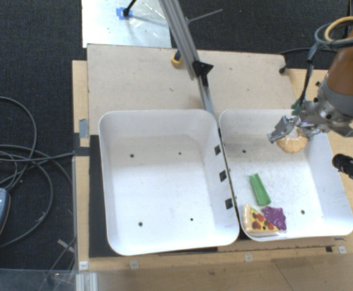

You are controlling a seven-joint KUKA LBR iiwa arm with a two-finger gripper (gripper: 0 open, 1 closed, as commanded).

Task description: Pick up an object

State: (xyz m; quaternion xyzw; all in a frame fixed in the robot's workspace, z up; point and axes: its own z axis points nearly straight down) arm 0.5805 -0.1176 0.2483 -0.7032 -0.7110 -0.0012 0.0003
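- Camera view: two shallow white bins are seen side by side on the bench, the left bin (112,162) and the right bin (339,214), their inner walls touching along the middle.
- The arm (349,71) is seen entering from the right, its orange band above the wrist, and the gripper (287,130) is held low over the far part of the right bin.
- A tan, rounded object (293,143) is seen directly beneath and touching the gripper's metal parts; most of its upper side is covered by them.
- Whether the claw is apart, together or clamped on the tan object cannot be told, as the tips are lost against the object.
- A green stick-shaped piece (260,190) is laid on the floor of the right bin, well apart from the gripper.
- A pizza-slice toy (258,219) is set at the near corner of the right bin, with a purple grape-like toy (276,216) just beside it.
- A tangle of black cables (19,156) is seen on the dark floor to the left of the bench.
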